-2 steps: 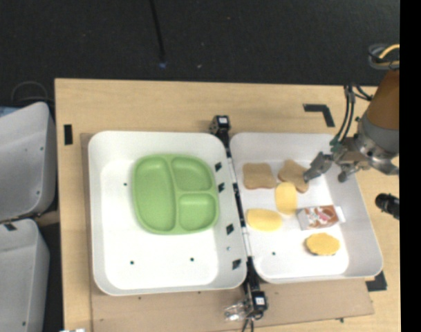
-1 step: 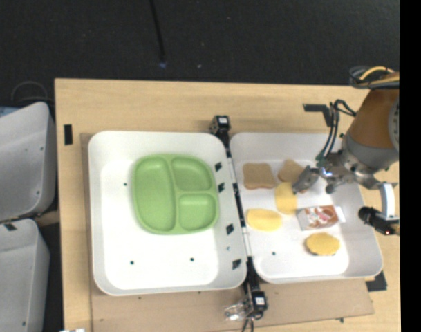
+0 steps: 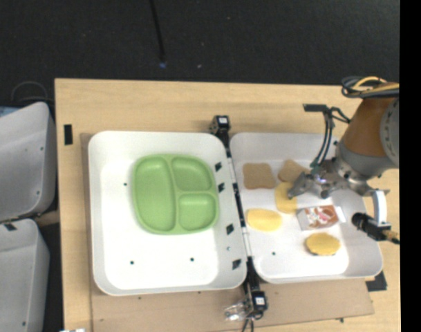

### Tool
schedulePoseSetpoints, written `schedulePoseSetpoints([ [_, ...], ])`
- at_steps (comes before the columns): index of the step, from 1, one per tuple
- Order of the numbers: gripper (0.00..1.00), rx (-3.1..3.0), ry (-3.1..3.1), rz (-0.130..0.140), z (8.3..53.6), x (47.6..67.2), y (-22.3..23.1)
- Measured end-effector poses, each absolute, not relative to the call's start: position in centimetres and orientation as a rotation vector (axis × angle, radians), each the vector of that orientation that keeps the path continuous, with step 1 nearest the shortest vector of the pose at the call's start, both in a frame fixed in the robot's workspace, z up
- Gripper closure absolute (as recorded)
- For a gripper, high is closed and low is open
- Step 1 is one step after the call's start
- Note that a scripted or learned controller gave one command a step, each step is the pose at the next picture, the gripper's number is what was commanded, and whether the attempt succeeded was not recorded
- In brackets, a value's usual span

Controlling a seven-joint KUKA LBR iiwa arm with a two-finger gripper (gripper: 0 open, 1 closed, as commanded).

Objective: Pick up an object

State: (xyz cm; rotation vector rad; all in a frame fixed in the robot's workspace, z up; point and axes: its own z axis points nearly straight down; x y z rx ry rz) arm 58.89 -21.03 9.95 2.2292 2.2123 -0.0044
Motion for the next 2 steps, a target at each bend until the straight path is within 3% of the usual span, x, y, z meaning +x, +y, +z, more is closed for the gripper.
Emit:
schedulePoseSetpoints([
  [1,1.00,2.228,2.206,0.002,11.3,59.0,-21.1],
  [2,1.00,2.213,2.222,0.005,15.9,59.4,-20.6],
])
